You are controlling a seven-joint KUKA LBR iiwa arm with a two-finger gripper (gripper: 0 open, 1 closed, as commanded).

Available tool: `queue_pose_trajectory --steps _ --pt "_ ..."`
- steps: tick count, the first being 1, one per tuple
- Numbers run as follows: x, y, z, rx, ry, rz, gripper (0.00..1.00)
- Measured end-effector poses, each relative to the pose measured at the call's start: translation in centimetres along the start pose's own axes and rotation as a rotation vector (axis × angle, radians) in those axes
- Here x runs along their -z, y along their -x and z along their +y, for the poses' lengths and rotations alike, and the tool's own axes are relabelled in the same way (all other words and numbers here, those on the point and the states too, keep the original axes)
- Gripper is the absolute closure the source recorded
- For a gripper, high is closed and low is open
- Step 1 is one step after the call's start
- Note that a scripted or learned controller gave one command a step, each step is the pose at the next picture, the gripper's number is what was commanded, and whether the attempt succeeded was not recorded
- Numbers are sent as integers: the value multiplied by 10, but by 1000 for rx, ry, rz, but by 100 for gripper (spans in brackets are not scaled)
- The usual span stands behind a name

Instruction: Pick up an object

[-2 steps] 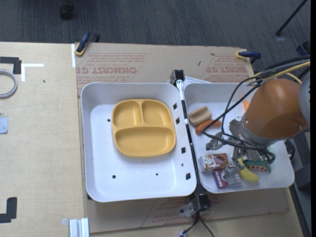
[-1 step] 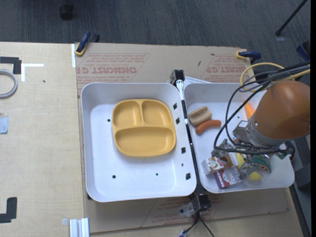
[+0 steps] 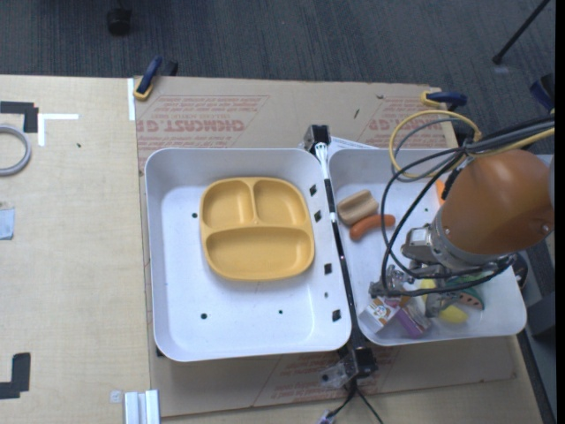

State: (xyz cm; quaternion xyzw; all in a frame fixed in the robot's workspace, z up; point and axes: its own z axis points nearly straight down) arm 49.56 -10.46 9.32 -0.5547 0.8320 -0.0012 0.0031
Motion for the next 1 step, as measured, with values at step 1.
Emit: queue_pose_trajectory --steps 1 --pt "5 -10 3 394 -33 -8 0"
